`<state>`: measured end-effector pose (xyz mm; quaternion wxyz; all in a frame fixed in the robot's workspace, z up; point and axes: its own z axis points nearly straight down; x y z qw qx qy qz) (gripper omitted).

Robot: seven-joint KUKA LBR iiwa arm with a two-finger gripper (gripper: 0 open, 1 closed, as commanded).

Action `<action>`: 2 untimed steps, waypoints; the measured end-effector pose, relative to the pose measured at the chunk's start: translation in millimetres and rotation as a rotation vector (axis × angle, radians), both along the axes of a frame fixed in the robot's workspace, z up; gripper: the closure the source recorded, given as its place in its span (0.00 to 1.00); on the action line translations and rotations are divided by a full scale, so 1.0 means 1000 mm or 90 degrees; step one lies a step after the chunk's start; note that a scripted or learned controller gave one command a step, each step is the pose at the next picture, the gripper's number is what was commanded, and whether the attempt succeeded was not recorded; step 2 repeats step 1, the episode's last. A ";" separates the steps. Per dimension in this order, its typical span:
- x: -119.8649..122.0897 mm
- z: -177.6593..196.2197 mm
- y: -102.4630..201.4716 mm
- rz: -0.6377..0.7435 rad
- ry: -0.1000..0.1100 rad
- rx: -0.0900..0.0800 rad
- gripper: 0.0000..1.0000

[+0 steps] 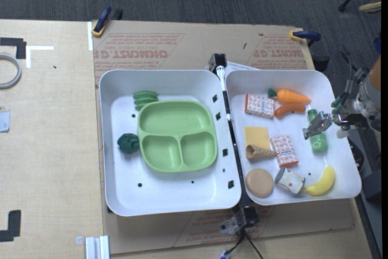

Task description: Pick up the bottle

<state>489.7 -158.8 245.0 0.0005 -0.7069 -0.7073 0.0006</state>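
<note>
— Bottle (317, 137), green: where does it sit?
— It lies in the right bin (343, 186), near that bin's right wall, below the carrots (290, 102) and above the banana (322, 182).

— And the gripper (316, 127)?
— It reaches in from the right, low over the bottle's upper end. Whether it is released or grasping the bottle cannot be told from this angle.

— What shares that bin?
— Two red-and-white cracker boxes (260, 105), a yellow cheese wedge (256, 136), an ice-cream cone (259, 152), a round tan bun (259, 182) and a small carton (290, 181) just beside the banana.

— The left bin (115, 185)?
— A light green divided plate (177, 134) lies in its middle. A green leafy piece (145, 98) touches the plate's upper left corner, and a dark green broccoli (128, 142) rests just left of the plate.
</note>
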 end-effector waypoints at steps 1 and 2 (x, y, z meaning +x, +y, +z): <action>0.000 0.009 0.000 0.000 0.000 0.000 1.00; 0.000 0.009 0.000 0.000 0.000 0.000 1.00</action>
